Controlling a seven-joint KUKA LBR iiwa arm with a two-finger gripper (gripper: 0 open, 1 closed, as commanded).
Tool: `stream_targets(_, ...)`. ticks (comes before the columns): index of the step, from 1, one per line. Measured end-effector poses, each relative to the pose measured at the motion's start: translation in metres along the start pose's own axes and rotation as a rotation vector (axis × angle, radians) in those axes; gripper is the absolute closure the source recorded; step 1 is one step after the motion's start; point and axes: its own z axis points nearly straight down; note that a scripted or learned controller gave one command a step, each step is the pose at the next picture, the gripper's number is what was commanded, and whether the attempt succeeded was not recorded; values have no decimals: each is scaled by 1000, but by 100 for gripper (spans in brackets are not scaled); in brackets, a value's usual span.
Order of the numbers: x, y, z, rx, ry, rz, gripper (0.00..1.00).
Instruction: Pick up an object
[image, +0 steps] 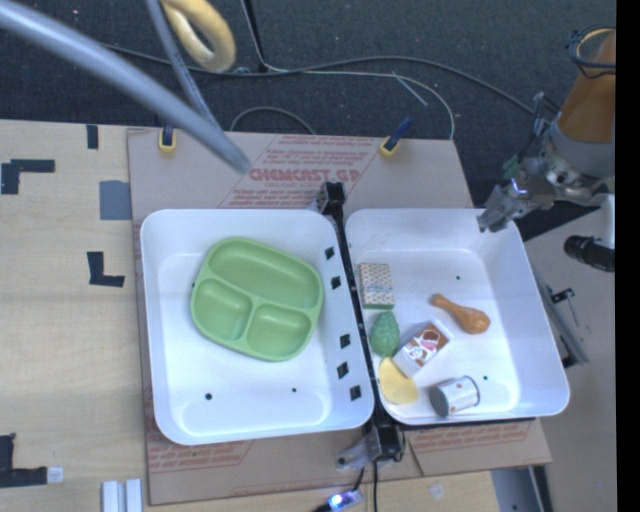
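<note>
The right bin (520, 300) holds several small objects: a tan patterned card (376, 284), an orange drumstick-shaped toy (462, 313), a green lumpy piece (384, 333), a small white carton with red print (421, 348), a yellow piece (396, 383) and a silver can lying on its side (454, 396). My gripper (495, 217) hangs at the bin's far right corner, above its rim and apart from all of them. Nothing shows between its fingers.
A green divided tray (258, 298) lies in the left bin (170, 390). A black divider strip (342, 300) runs between the bins. Clamps and cables sit on the cardboard behind them, and a grey pole crosses the upper left.
</note>
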Motion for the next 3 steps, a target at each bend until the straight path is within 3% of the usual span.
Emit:
stream_targets(1, 0, 1, -43, 0, 1, 0, 100)
stream_targets(3, 105, -25, -49, 6, 3, -4, 100)
